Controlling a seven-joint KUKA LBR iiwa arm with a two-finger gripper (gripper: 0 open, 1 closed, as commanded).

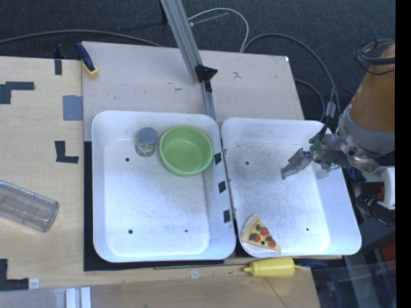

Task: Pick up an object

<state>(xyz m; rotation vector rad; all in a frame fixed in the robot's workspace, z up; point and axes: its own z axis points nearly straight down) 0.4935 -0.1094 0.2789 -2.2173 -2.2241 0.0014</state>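
Camera view: end effector (299, 163) hangs over the right bin (334, 236), finger state indeterminate; pizza slice (260, 234) lies at that bin's near-left corner; green bowl (185, 149) and can (146, 141) occupy the left bin (115, 236).

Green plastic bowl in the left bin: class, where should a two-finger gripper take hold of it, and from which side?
Probably the thin rim of the green plastic bowl, from above, one finger inside and one outside. It sits upright and open. Choose the near rim, away from the small grey can beside it.

green bowl (186, 149); white bins (154, 246); yellow bottle (273, 267); red-spotted yellow pizza slice (259, 233)
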